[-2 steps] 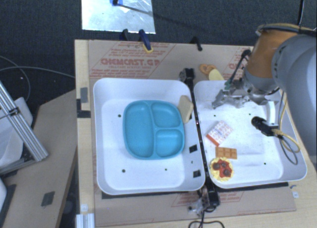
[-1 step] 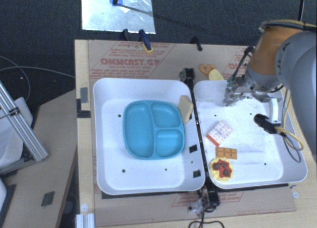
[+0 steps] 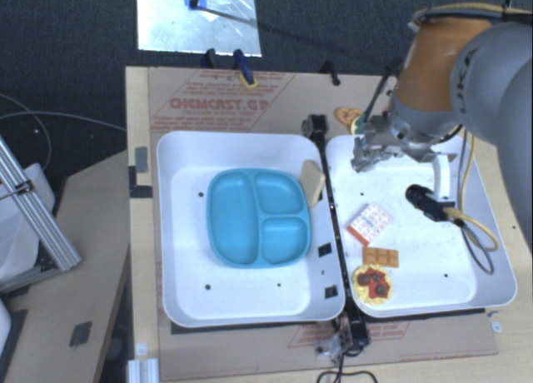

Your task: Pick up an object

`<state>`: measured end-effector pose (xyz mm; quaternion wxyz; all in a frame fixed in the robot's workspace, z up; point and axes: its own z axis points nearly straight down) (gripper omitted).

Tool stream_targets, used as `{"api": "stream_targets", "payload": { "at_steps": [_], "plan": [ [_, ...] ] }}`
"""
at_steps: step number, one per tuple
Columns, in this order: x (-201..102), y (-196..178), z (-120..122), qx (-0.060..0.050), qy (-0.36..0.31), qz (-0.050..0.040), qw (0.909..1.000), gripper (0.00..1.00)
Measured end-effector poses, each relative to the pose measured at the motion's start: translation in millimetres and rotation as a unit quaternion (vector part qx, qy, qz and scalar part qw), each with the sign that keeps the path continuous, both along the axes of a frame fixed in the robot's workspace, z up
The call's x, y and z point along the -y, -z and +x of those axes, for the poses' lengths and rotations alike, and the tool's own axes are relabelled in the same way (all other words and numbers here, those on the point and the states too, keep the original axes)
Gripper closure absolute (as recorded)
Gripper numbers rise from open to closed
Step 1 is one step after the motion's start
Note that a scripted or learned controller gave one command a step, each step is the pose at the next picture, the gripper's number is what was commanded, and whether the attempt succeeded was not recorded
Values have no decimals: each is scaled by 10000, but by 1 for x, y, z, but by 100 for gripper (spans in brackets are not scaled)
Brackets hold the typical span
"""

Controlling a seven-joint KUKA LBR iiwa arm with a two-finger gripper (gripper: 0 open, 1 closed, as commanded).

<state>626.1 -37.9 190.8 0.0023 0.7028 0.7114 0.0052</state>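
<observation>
Grey arm with its orange band reaches in from the right, and the gripper [image 3: 363, 162] hangs over the upper left corner of the right bin [image 3: 433, 290]; whether it is spread or closed we cannot tell from this slant, and we see nothing held in it. The nearest candidate is the red-and-white checkered packet [image 3: 369, 223], lying flat on the bin floor, apart from the gripper; past it sit a tan cracker [image 3: 381, 257] and a yellow toy dish with red topping [image 3: 373, 283], the dish close to the bin's near left corner.

We reckon the packet is the one to go for; it lies askew, so the wrist wants turning to bite across its narrow side, then coming straight down, centred. Room looks good; there is bare white floor around the packet, and the cracker is near but not touching. Mind the dark strip between the bins [image 3: 331, 206] on the left; beyond it, in the left bin [image 3: 183, 273], a blue divided plate [image 3: 256, 216] lies in the middle and a beige piece [image 3: 311, 181] sits just beside the strip.
</observation>
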Motion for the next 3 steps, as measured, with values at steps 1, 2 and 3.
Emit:
{"api": "stream_targets", "payload": {
  "at_steps": [1,2,3],
  "plan": [
    [-55,1,-127,-92,18,1,10000,100],
    [-154,7,-141,-59,-9,7,10000,100],
    [-100,-64,-81,10,77,-28,10000,100]
  ]
}}
